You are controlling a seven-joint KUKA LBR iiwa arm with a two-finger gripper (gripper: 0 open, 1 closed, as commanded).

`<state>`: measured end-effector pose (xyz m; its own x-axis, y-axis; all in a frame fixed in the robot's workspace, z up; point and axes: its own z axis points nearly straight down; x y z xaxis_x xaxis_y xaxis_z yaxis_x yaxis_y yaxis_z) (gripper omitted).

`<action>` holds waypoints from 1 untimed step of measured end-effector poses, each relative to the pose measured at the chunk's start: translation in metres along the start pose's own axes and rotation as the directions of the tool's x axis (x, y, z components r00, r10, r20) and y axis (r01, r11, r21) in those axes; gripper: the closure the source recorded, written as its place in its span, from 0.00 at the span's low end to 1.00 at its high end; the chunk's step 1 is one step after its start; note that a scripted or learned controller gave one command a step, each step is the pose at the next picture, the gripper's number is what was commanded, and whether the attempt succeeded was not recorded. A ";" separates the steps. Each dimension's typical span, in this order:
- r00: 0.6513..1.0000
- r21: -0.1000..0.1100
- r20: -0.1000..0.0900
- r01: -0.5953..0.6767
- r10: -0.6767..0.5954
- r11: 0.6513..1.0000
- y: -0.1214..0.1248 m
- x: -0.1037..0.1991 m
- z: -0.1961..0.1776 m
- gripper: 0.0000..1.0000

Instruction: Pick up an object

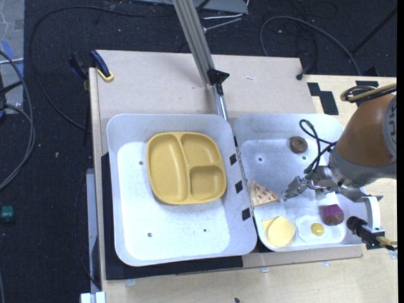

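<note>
The tool (pixel 295 189) hangs low in the right bin (pixel 265 126), its dark tips just beside the pizza-slice toy (pixel 262 195) near the bin's left wall; nothing sits between the fingers, and they look spread a little, though the view is too small to be sure. The slice is the nearest candidate to pick, lying flat against the bin floor close to the divider. In my judgement the chief risk is that the fingers close above or beside so thin a piece and come away bare, or push it harder against the wall. Just below it lie a yellow round piece (pixel 279 231) and a fried-egg toy (pixel 314 230), touching or nearly so, which a wide approach could nudge. A purple piece (pixel 332 214) sits under the wrist, a brown disc (pixel 298 145) farther back, and a black cable (pixel 314 139) loops near the arm and could snag. The left bin (pixel 126 232) bears a yellow divided plate (pixel 186 167), well apart from the work.
</note>
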<state>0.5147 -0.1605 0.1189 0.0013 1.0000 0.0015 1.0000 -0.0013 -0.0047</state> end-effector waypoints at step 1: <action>1.000 -0.012 0.005 -0.002 0.002 1.000 0.002 -0.002 0.024 0.00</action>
<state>0.5169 -0.1627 0.0952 0.0037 1.0000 -0.0040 1.0000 -0.0036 0.0069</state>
